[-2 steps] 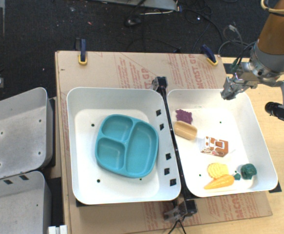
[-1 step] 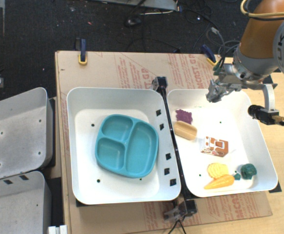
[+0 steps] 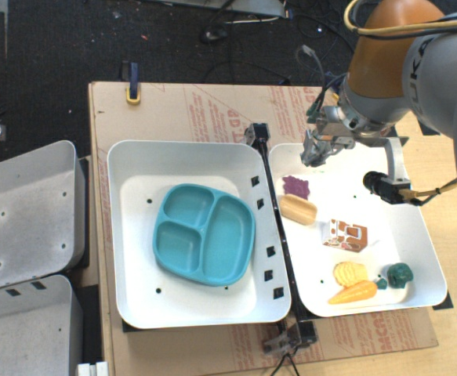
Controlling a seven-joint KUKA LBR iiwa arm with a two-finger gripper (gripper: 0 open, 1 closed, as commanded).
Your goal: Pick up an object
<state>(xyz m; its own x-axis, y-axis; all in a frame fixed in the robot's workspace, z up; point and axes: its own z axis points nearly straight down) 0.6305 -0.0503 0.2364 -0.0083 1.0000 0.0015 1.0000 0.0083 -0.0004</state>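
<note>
Below tool (image 3: 313,157), bun (image 3: 298,210) lengthwise left-right

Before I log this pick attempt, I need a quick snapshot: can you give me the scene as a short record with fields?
left bin: holds a teal divided plate
right bin: purple piece, bread roll, brown-and-white block, yellow ridged piece, carrot, green broccoli
tool: over the right bin's far left corner, above the purple piece
held item: none visible
</note>
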